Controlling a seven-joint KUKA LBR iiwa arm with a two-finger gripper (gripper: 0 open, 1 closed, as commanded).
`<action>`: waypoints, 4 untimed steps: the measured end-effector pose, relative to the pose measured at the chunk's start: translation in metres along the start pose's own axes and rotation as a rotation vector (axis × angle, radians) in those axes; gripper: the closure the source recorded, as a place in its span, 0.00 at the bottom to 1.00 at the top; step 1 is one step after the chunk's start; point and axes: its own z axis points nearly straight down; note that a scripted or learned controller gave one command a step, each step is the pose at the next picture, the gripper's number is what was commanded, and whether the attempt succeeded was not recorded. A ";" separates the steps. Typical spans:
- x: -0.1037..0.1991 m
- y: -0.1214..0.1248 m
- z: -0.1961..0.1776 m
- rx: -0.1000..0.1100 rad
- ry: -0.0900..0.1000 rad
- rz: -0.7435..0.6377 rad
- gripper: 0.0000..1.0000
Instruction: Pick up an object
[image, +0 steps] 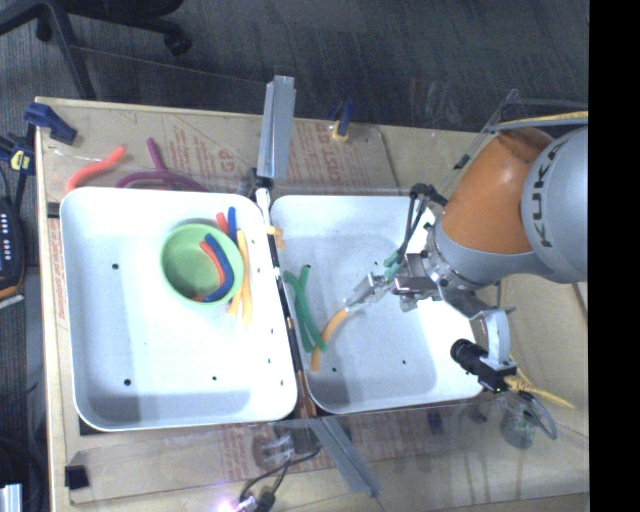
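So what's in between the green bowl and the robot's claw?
From the camera view: yellow sticks beside the green bowl, the bins' rims, a green strip, then an orange-yellow strip by the gripper.

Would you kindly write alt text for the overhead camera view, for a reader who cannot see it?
A grey and orange robot arm reaches from the right into the right bin, its gripper beside an orange strip and a green strip. The left bin holds a green bowl with coloured strips.

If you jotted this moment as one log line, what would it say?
arm: over right bin | gripper: low, beside orange strip | green strip: lying near divider | green bowl: left bin, strips inside
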 end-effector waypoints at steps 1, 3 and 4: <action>0.025 0.041 0.125 -0.005 -0.002 0.222 0.00; 0.026 0.041 0.114 -0.005 -0.001 0.216 0.00; 0.026 0.041 0.105 -0.002 -0.002 0.213 1.00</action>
